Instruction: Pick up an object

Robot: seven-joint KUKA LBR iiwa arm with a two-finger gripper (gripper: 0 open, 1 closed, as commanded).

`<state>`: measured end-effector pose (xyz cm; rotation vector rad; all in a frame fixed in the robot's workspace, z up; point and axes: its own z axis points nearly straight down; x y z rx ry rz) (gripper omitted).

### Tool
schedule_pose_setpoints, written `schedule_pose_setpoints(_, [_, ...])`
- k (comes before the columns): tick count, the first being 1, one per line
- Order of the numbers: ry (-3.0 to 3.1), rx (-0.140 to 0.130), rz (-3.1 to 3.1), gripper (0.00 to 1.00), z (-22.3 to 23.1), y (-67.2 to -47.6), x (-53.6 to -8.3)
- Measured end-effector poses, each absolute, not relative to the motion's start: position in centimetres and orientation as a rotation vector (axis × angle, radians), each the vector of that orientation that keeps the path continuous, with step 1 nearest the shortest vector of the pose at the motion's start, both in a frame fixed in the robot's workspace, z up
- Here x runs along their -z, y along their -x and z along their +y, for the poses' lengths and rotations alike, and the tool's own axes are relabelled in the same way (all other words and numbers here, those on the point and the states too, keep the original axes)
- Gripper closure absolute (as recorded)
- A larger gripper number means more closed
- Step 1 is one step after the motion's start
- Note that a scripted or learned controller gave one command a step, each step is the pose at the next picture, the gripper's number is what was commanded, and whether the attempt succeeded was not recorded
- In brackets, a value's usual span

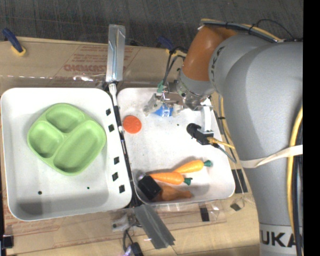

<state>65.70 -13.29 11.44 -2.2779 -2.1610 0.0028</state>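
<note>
Green plate [66, 137] left bin [21, 196]; carrots [176, 174] right.

1 fixed camera looks down at a slant on 2 white bins [21, 196], arm [256, 89] entering right.

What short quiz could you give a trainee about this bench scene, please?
1. True or false: the green divided plate lies in the left bin.
2. Which thing is nearest the gripper? A) the orange round piece B) the blue object C) the carrots
3. Fill in: the black block sits at the right bin's ____ edge, beside the carrots.

Key: 1 true; 2 B; 3 near (bottom).
</note>
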Motion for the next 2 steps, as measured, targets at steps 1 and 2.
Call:
schedule_pose_setpoints(1, [2.28,-0.005,-2.157,0.0,-14.67,-65.68,-10.14])
schedule_pose_setpoints(2, [2.318,-0.004,-2.112,0.0,-14.44,-65.66,-9.27])
